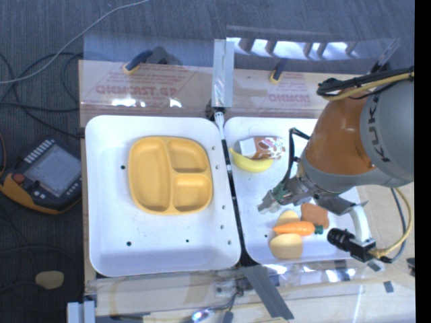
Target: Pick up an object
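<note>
We see two white bins side by side; the left bin (108,247) bears a yellow divided plate (170,174) near its middle. In the right bin (250,244), a banana (249,161) lies near the upper left corner with a small printed packet (264,147) touching it from above. Below these, toward the near edge, a carrot (295,229) rests across a pale round fruit (286,245), with a small orange piece (314,214) just to the carrot's upper right. The gripper (277,199) hangs just above and left of the carrot, between it and the banana. Its fingers look slightly spread, and we see nothing pinched between them.
</note>
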`<state>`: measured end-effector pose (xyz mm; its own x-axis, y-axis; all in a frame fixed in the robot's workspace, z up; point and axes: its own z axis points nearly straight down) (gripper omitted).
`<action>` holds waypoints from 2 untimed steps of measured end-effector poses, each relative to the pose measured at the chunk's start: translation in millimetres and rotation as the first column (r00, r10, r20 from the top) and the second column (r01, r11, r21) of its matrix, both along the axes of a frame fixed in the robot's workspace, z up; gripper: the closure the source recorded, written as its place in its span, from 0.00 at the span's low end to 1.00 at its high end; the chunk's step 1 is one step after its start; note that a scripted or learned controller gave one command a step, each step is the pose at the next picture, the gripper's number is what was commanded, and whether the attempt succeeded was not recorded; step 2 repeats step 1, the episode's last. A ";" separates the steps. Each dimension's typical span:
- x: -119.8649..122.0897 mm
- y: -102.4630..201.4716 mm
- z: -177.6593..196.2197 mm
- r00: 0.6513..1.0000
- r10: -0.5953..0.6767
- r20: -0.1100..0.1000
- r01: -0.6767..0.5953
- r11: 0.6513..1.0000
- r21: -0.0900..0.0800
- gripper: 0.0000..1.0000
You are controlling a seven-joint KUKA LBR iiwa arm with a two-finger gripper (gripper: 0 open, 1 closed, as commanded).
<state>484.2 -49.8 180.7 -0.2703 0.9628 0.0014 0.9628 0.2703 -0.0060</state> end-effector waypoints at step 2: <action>0.0 0.0 0.0 1.000 0.000 0.000 0.000 1.000 0.001 0.00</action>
